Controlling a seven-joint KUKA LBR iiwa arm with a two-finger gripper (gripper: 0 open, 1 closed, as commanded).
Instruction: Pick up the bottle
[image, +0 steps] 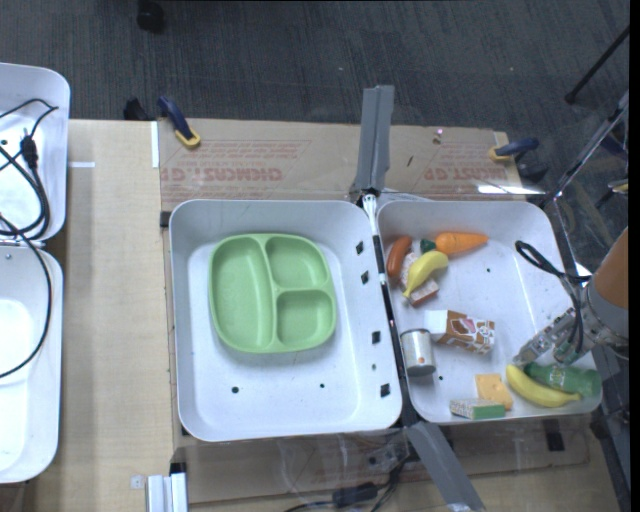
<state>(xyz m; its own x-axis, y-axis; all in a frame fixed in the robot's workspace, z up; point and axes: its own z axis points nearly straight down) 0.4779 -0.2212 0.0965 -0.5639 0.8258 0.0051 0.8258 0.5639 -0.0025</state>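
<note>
gripper (553, 343) low over the near right corner of the right bin (540, 225), tilted down toward the left, metallic and partly blurred; opening of the fingers cannot be told, nothing seen clamped between them. arm (610, 290) entering from the right edge, grey, seen only in part.

bottle (566, 378) green, glossy plastic, lying on its side just beside the gripper tip, close against the right wall (contact with the gripper unclear). long yellow banana (538, 389) curved along the bottle's near side, touching or nearly so.

farther left in the same bin: orange cheese wedge (490, 389), small yellow-green sponge block (478, 408), brown-and-white carton (468, 331), metal can (416, 351) against the divider. toward the far side: short yellow banana (424, 270), carrot (458, 242).

left bin (190, 330) white, shallow, rounded corners, bearing a pale green three-compartment plate (272, 293), matte and smooth.
</note>
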